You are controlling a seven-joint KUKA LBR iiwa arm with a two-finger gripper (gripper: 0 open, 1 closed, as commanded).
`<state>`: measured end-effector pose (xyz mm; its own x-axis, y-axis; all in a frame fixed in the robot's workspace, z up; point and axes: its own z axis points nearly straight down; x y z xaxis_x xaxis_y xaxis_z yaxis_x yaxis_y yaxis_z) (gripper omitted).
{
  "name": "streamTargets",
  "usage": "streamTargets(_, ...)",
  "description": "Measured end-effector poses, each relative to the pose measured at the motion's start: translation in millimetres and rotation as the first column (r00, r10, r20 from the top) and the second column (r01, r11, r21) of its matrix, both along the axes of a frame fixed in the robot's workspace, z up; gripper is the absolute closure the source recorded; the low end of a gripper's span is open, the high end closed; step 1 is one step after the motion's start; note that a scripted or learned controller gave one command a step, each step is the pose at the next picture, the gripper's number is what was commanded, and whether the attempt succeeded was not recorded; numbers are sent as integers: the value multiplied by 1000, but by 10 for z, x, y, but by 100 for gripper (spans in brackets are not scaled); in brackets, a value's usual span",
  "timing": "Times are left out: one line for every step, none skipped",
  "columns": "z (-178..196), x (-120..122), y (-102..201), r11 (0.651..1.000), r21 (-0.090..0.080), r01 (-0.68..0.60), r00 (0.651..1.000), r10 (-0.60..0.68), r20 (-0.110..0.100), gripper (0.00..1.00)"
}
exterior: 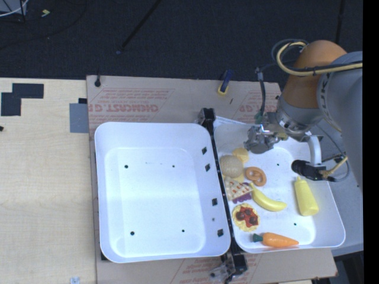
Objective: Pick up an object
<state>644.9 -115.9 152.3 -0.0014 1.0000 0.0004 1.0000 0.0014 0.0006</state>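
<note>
On the tabletop (47, 176), two shallow white bins sit side by side on a brown cardboard sheet (154, 96). The left bin (109, 147) has a bare white floor marked with a few small dark dots. The right bin (331, 229) holds all the toy food, gathered mostly along its left side, next to the black divider (214, 182) where the two bins meet.

From larger to smaller: a yellow bottle (306, 197) lies near the bin's right edge, on its own; a yellow banana (269, 202) lies near the middle; an orange carrot (278, 239) with a green end lies along the near edge; a waffle-like piece (238, 189) and a round beige ball (231, 167) sit by the divider; a round tart with red topping (246, 217) lies just below the waffle-like piece; a small brown pretzel (256, 175) lies beside the ball; a pale yellow chunk (240, 154) lies above the ball.

The grey arm (340, 93), with its orange band (314, 70), reaches in from the right over the bin's far right corner. The claw (258, 139) hangs above the far part of the right bin, near the pale chunk; I cannot tell whether it is apart or together. A black piece (308, 169) juts out just above the bottle.
</note>
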Motion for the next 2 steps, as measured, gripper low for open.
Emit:
streamTargets(377, -3, 782, 1000, 1, -6, 1000, 6, 1, 100)
streamTargets(507, -13, 1237, 1000, 2, -3, 1000, 3, -2, 100)
